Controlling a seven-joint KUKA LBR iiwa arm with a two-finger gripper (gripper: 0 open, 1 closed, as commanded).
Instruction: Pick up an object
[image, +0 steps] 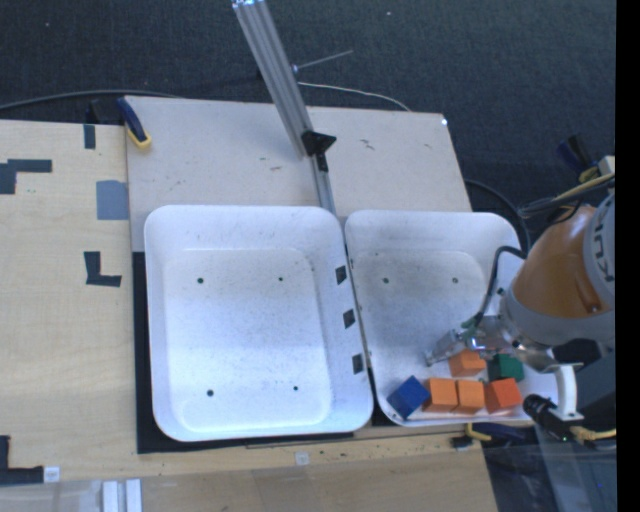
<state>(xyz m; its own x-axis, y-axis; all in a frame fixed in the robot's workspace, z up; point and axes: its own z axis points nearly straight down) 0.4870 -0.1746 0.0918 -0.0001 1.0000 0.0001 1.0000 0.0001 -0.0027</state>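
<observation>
The gripper (458, 347) is seen low inside the right-hand bin (420, 235), directly over a cluster of small blocks in that bin's near corner. No block can be seen between its tips, so nothing is judged to be lifted yet — the reach has been made, while the grasp and the raise are left to do. Whether the gripper is spread or pressed together cannot be told from this slant.

Nearest to the gripper, touching or just under its tip, lies one orange block (466, 363). Just to its right a green block (507, 367) is partly hidden by the wrist. Below the gripper a row of three orange blocks (470, 395) lies side by side, and at the left end of that row, below and left of the gripper, one blue block (407, 396) is set askew.

Counted — four orange blocks, one green, one blue, and two white bins. The left-hand bin (240, 225) lies well to the gripper's left.
</observation>
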